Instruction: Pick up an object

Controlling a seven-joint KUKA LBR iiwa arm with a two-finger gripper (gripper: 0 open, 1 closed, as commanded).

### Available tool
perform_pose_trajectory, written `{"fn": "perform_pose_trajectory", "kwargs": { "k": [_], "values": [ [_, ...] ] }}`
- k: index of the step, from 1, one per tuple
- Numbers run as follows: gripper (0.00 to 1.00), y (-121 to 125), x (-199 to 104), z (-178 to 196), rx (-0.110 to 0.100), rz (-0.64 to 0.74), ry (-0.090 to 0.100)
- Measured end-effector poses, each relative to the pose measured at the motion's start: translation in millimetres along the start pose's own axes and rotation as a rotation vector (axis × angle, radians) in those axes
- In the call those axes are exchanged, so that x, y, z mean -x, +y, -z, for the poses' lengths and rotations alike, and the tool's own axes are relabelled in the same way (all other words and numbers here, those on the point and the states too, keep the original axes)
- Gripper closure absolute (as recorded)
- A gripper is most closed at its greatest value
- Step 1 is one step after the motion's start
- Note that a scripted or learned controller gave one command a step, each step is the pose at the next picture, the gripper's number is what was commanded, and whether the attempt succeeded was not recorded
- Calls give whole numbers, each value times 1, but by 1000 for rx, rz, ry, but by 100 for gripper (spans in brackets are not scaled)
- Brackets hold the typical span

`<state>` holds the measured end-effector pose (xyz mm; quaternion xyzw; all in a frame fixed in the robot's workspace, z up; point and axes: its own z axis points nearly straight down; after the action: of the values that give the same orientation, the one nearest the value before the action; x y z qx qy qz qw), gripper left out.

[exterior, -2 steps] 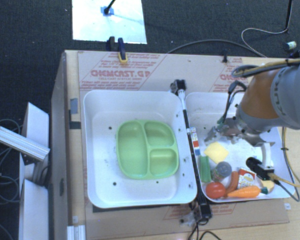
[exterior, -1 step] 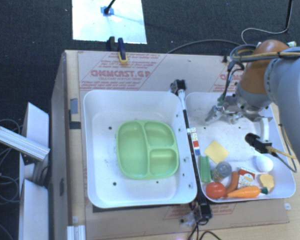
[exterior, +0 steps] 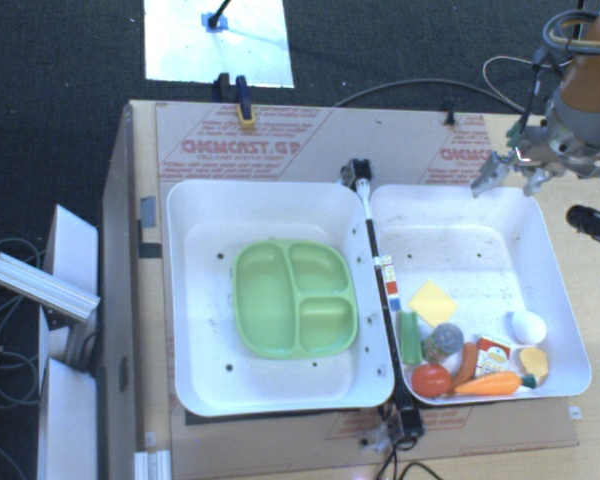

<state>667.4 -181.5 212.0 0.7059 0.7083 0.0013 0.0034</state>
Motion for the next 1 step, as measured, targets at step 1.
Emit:
{"fn": "perform_pose_trajectory", "kwargs": {
  "k": [1],
  "values": [
    [0, -79, 18, -127, -5, -1, 2]
  ]
}}
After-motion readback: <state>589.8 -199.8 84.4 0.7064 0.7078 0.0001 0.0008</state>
